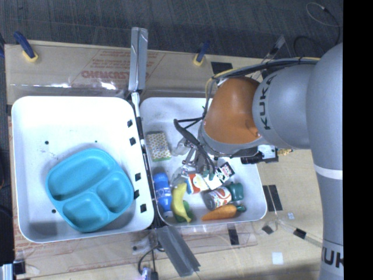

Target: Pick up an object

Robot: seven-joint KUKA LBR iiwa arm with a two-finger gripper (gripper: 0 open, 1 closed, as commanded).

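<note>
The right bin holds a pile of small objects along its near side: a blue bottle, a yellow banana, an orange carrot, a can with a red label, a dark green piece, a red and white packet and a patterned sponge. My gripper hangs low over the middle of this pile, just above the packet and beside the sponge. The orange wrist band and grey arm cover the bin's right half.
The left bin holds a light blue divided tray at its near side. A grey metal divider runs between the bins at the back. Cardboard and blue clamps line the far bench edge.
</note>
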